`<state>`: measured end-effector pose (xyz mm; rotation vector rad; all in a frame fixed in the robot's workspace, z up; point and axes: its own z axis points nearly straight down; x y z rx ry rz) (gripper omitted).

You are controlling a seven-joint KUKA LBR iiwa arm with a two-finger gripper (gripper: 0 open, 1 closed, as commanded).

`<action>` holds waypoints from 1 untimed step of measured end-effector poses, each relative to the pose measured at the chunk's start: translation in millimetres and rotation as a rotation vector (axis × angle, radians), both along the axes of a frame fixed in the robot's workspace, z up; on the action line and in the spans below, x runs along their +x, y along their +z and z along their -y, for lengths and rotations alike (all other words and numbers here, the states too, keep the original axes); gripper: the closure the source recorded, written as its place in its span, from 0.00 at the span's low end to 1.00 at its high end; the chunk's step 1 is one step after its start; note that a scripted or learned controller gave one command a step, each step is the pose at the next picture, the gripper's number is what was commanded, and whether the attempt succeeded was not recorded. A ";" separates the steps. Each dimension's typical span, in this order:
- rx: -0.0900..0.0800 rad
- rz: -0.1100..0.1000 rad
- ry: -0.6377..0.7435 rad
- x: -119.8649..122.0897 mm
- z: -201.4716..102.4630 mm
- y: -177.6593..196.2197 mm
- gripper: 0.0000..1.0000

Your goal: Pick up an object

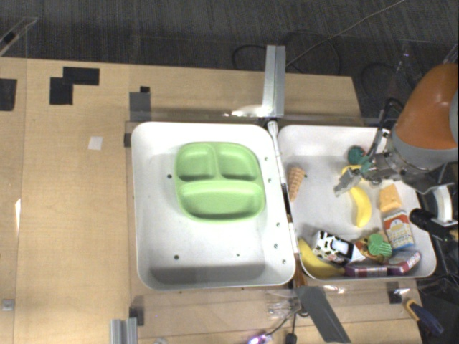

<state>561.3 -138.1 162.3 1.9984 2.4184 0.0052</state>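
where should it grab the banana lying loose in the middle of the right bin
Probably across the banana's middle, coming straight down from above. It lies flat on the right bin floor, long axis running near to far, with bare floor on its left. The hand hovers at its far end, so fingers should close across the narrow width.

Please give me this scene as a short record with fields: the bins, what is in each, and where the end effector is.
left bin: holds a green divided plate, lying flat near its middle
right bin: holds several small items
banana: yellow, near the middle of the right bin
ice cream cone: by the right bin's left wall
bottle: orange cap, toward the right wall
front corner: a black and white item among mixed toys
end effector: over the right bin, just above the banana's upper end
held object: none seen between the fingers
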 end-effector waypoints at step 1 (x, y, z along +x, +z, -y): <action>-0.001 0.001 0.210 20.8 -41.6 7.4 0.00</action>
